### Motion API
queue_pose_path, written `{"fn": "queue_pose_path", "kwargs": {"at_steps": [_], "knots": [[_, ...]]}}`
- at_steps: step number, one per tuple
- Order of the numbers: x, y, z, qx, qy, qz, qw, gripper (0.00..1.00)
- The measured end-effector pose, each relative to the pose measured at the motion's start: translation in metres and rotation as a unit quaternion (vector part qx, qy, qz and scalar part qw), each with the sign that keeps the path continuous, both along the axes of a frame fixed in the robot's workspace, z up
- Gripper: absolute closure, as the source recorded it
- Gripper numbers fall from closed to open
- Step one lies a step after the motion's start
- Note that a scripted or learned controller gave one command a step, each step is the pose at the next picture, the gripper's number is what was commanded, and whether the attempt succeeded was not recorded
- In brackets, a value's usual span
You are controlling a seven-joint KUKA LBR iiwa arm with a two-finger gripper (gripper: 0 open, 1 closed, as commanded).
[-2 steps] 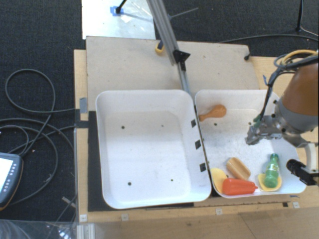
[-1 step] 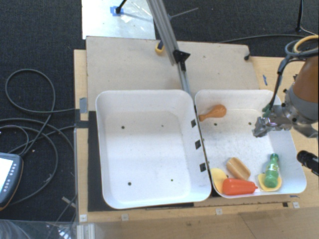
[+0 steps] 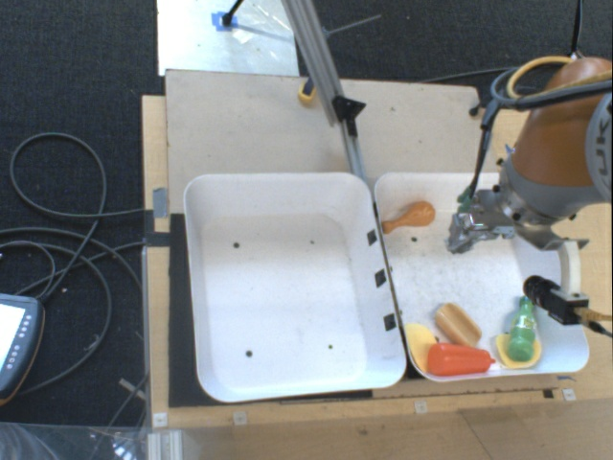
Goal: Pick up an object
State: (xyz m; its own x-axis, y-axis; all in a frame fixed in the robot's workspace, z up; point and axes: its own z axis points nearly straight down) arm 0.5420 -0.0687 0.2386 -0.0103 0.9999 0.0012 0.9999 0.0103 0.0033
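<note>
In the right bin (image 3: 421, 185) lie a tan drumstick-shaped toy (image 3: 410, 217) near the back left, a hot dog bun (image 3: 458, 324), a red-orange carrot-like piece (image 3: 458, 359), a yellow piece (image 3: 419, 337) and a green bottle (image 3: 521, 331) on a yellow piece at the front right. My gripper (image 3: 464, 234) hangs over the middle of the right bin, right of the drumstick, pointing down. Nothing shows between its fingers.
The left bin (image 3: 206, 199) stands beside the right one, sharing a divider with black clips. A grey pole (image 3: 321, 60) slants over the back of the bench. Cables lie on the dark floor at the left.
</note>
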Motion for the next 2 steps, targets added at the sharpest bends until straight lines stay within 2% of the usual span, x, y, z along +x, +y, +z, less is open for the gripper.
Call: {"fn": "queue_pose_path", "kwargs": {"at_steps": [1, 2], "knots": [[0.022, 0.048, -0.012, -0.0001, 0.0, 0.0, 1.0, 1.0], [0.044, 0.091, -0.002, 0.0004, 0.0, 0.0, 1.0, 1.0]]}}
